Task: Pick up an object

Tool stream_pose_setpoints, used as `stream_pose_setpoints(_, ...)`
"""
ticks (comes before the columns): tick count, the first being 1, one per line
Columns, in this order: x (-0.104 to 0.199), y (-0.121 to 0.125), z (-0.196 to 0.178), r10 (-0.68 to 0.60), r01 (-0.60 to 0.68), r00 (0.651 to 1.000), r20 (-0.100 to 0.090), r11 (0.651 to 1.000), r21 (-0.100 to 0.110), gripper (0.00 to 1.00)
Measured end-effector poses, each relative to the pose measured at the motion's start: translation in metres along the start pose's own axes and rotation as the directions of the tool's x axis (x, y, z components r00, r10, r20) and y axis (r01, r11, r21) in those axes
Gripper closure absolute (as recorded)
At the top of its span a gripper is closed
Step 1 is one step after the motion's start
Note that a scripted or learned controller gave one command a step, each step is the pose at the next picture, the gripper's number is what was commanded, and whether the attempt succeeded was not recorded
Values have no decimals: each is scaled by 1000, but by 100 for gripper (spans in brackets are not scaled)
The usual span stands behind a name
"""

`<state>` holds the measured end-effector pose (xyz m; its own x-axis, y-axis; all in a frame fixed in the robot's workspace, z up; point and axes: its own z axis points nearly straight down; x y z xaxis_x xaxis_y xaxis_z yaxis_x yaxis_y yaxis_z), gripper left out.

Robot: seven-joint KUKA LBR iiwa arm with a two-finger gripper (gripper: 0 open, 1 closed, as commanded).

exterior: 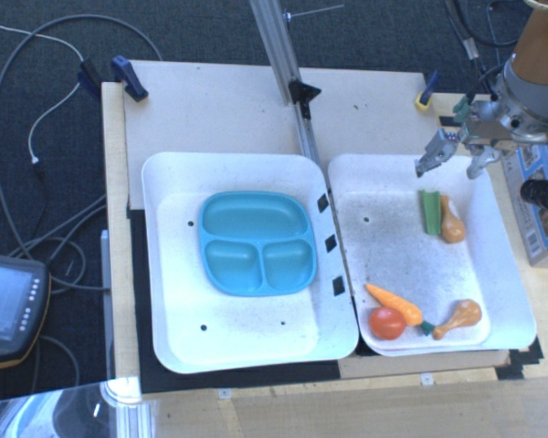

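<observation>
Pincer, fingers spread apart, hovers just above green block in right bin

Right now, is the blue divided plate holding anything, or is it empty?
Empty. The blue divided plate in the left bin shows bare blue in all three compartments; the toy food lies in the right bin.

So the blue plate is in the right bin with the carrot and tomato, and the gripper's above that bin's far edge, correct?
Not quite: the camera view shows the blue plate in the left bin. The carrot and tomato lie in the right bin, gripper above its far edge.
</observation>
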<state>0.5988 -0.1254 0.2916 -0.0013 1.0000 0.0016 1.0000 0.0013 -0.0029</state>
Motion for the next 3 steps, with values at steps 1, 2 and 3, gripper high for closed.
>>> stream_pose_setpoints(1,0,0,0,0,0,1000,0,1000,0,0)
stream_pose_setpoints(2,-6,-4,60,2,-2,1000,0,1000,5,0)
stream_pose_setpoints(3,-8,-12,121,2,-2,1000,-1,1000,6,0)
